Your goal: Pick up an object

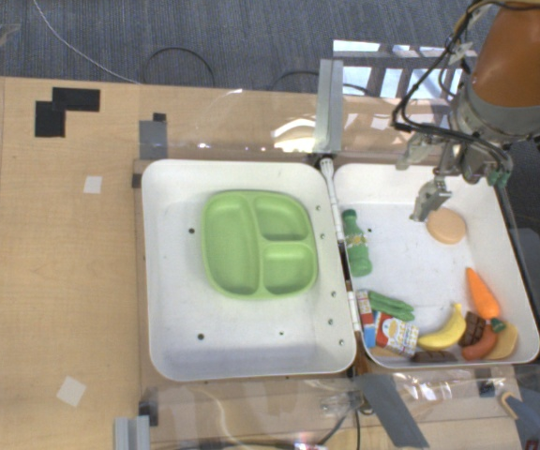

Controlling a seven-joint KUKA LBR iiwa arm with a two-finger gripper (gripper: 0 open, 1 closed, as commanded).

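Arm over right bin; nothing grasped yet.
The left bin [172, 345] holds a green divided plate [257, 243]. In the right bin [392, 181], the gripper [436, 198] hangs just beside a tan round object [446, 226], fingers apparently slightly spread, pinching nothing. Pickup remains. The carton's [389, 333] printing is illegible.

— What sits on the wooden bench [54, 279]?

— Two shallow white bins, side by side and touching along one edge. The left bin [172, 345] lies near the middle of the bench; the right bin [392, 204] lies at its right end.

— Anything else on the wood itself?

— Black angular marks [64, 109] at the far left, two small pale squares [93, 185] on the left side, and grey brackets [154, 137] just beside the left bin's corners.
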